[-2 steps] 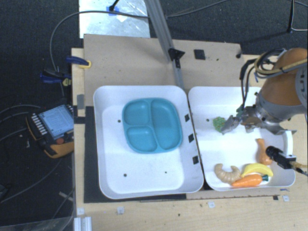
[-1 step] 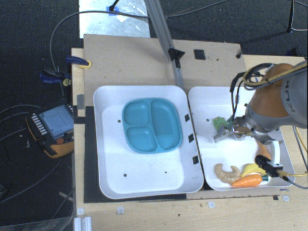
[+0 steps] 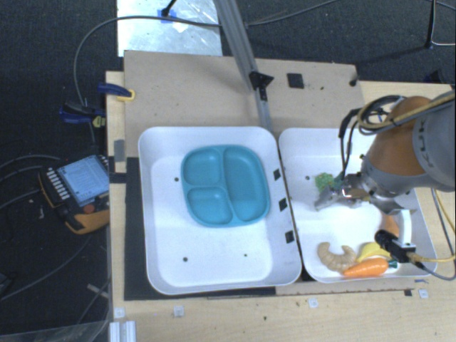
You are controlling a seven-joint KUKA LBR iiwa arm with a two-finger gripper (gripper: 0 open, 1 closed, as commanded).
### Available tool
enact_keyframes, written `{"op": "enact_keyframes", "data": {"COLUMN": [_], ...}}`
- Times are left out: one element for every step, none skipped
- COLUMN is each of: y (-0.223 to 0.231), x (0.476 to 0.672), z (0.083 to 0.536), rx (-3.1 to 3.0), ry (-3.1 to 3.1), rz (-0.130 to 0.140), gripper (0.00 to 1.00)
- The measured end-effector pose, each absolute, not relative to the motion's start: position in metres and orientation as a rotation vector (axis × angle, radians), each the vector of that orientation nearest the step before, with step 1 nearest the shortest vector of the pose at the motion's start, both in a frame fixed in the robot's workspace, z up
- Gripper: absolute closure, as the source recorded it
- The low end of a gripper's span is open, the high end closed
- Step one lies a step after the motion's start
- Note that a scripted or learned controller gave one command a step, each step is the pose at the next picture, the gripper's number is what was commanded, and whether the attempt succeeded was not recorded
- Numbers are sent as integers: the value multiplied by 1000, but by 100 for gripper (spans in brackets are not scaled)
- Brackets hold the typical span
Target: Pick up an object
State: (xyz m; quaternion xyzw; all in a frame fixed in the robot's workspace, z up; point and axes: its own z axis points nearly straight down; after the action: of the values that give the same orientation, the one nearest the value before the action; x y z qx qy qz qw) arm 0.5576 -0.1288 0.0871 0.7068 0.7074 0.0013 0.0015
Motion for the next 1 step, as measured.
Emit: {"op": "enact_keyframes", "data": {"y": [-129], "x": [560], "z": [100], "rx": [2213], "ry": [2217], "rz": [11], "gripper": [100]}}
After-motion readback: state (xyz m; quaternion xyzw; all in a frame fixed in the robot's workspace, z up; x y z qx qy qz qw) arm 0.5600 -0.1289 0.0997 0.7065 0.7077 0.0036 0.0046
